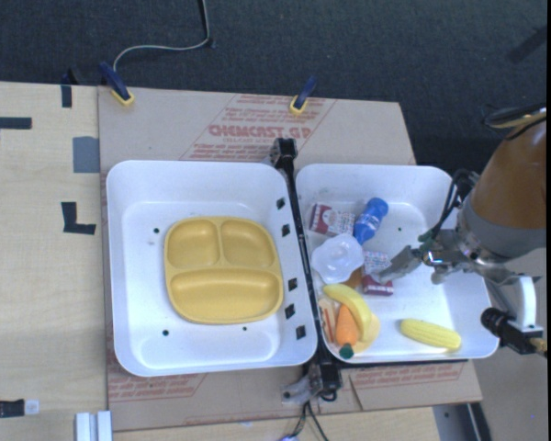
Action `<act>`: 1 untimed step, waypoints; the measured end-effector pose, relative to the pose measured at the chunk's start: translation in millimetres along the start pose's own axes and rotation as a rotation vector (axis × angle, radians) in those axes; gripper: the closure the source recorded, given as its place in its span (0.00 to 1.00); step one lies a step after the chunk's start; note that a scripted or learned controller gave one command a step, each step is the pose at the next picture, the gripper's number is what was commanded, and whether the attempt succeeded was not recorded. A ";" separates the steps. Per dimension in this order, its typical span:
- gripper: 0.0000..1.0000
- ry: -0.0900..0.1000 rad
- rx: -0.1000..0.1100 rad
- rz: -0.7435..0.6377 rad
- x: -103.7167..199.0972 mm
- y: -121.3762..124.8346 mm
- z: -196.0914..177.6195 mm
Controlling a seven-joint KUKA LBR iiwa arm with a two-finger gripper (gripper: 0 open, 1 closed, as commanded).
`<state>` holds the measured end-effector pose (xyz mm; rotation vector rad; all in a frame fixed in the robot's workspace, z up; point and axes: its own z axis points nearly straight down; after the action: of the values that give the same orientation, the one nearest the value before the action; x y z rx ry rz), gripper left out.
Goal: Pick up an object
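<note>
Where cardboard (248, 127) underlies both bins | yellow tray (224, 269) left | dark carpet (349, 35)

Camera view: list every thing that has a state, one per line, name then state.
Yellow divided plate: lying flat in the left bin, compartments bare.
Blue bottle: on its side in the right bin.
Banana: lying at the right bin's front, against the carrot.
Corn cob: lying apart, near the front right corner.
Gripper: low over the right bin, holding nothing that shows.
</note>
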<state>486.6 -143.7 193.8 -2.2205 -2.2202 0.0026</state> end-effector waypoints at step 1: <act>0.00 0.001 -0.001 -0.001 21.4 31.3 102.8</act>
<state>517.6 -122.3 91.0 -2.2195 -2.2212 0.0002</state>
